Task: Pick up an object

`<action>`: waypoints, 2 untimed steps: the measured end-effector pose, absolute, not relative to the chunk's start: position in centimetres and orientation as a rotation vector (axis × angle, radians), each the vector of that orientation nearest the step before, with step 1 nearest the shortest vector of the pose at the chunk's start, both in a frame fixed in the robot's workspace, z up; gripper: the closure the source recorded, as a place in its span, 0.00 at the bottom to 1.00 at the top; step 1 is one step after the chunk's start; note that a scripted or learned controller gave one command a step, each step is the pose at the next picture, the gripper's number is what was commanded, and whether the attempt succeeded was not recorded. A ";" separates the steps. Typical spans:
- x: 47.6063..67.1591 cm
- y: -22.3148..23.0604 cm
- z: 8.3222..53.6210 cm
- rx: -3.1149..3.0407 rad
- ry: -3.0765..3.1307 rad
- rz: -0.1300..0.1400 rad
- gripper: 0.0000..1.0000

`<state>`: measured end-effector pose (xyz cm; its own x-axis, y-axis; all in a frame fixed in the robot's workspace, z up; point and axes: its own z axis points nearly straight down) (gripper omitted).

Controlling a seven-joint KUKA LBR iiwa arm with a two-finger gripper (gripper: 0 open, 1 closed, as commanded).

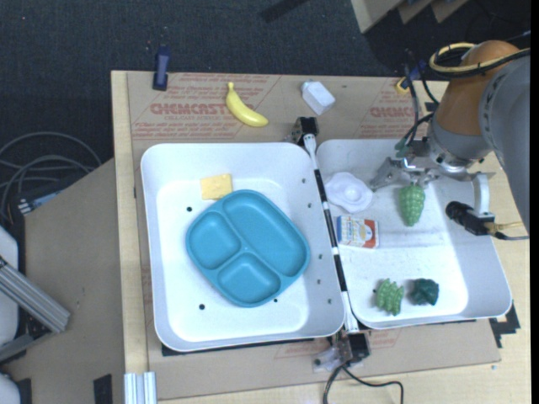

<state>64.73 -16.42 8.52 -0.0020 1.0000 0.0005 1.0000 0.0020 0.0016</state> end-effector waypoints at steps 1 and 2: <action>60.8 -15.7 8.5 2.223 2.222 -0.001 0.00; 60.9 -15.7 9.5 2.221 2.221 0.000 1.00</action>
